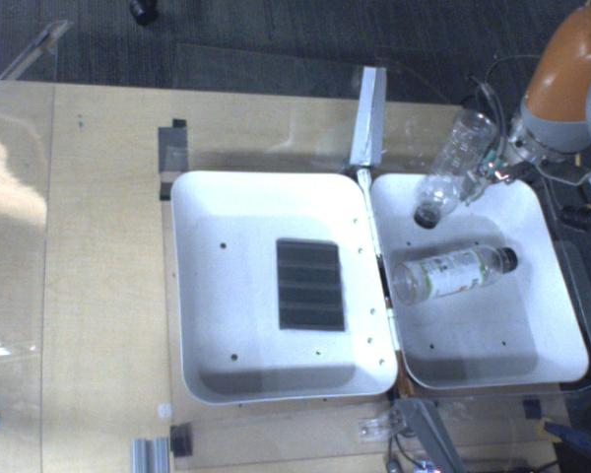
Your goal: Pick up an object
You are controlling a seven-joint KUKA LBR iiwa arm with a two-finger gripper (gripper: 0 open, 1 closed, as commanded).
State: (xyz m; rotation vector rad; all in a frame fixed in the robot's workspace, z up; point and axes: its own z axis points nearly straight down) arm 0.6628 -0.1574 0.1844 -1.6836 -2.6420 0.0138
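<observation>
Left bin [207,294]: one black ribbed pad [310,284]. Right bin [561,333]: labelled plastic bottle [453,272] lying flat. Gripper [494,166] clenched on a clear bottle [451,170] (tilted, cap downward) above the right bin's far edge.

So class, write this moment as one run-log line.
task: pick up object | gripper: shut on clear bottle, lifted tilted over right bin | labelled bottle: lying in right bin | left bin: dark ribbed block

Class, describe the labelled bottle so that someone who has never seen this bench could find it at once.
Start at the right-hand shallow white bin of the two. On its floor lies a clear plastic bottle with a pale printed label and dark cap, on its side, cap pointing right. The other clear plastic bottle has no such label and hangs tilted near the bin's far edge, by the arm's claw.
</observation>
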